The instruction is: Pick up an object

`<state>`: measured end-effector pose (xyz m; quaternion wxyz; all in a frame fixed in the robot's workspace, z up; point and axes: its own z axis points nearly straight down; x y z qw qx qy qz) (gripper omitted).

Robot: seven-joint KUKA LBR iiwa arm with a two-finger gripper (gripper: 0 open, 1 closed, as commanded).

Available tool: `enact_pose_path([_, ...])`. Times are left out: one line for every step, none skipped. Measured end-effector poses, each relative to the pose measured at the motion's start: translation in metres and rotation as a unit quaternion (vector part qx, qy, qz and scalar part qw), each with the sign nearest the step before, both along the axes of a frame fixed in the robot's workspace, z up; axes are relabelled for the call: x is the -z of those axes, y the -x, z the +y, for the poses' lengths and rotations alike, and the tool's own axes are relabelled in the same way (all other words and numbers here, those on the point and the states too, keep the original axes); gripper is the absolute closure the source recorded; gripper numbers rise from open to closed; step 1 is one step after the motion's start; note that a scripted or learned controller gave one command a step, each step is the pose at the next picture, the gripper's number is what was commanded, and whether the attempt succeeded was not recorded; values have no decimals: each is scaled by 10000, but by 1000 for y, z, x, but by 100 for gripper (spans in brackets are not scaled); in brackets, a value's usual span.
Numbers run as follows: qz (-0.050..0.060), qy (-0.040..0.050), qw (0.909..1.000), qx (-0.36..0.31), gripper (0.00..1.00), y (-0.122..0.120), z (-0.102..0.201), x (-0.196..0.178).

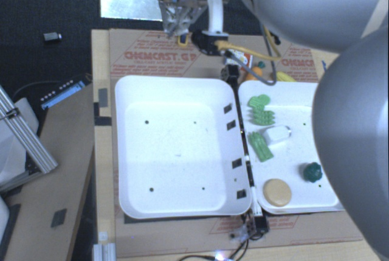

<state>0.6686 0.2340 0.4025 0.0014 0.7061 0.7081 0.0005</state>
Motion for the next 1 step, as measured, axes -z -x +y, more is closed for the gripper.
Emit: enact_pose_path([1, -3, 10000, -2, 100, 0, 0, -3])
